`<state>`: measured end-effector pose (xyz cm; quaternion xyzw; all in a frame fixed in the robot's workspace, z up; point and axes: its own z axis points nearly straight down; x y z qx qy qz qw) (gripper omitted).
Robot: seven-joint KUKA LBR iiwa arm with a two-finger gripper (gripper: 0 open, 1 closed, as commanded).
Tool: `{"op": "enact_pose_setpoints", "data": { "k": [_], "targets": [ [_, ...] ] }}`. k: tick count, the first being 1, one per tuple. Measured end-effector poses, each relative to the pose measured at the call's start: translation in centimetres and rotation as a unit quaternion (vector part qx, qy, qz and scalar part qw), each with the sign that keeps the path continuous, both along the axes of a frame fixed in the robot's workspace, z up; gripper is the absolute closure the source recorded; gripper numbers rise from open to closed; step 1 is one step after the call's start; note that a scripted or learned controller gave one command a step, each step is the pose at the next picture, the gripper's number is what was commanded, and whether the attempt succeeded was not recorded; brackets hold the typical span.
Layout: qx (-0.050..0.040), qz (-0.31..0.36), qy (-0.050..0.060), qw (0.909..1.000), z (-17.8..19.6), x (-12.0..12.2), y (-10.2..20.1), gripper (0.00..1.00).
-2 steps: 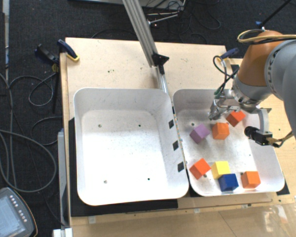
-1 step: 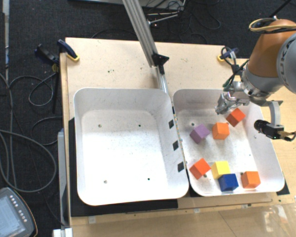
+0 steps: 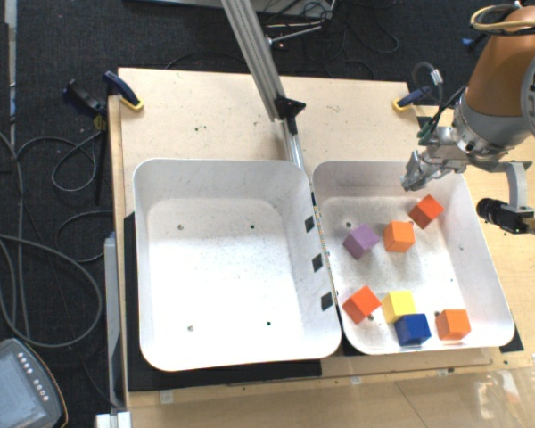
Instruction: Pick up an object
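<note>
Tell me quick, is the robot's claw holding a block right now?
End effector: nothing is seen between its tips; open or closed cannot be told. It hangs over the right bin, up from the nearest orange block.

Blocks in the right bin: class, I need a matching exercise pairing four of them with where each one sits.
Things:
1. purple block
2. blue block
3. yellow block
4. gripper

Places:
A. touching the blue block's far side
B. above the right bin's far wall
C. left of an orange block, mid-bin
D. near the front wall, between two orange blocks

Pairs: 1-C, 2-D, 3-A, 4-B
</note>
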<state>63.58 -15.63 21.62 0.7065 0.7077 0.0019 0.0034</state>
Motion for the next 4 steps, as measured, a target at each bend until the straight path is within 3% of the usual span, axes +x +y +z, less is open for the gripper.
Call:
{"op": "enact_pose_setpoints", "data": {
  "k": [2, 3, 4],
  "targets": [
    [0.0017, 0.003, 0.002, 1.0, 1.4, 1.0, 10.7, 1.0],
    [0.002, 0.003, 0.004, 1.0, 2.2, 0.4, 16.0, 1.0],
    [0.0018, 0.003, 0.003, 1.0, 1.9, 1.5, 20.8, 1.0]
  ]
}}
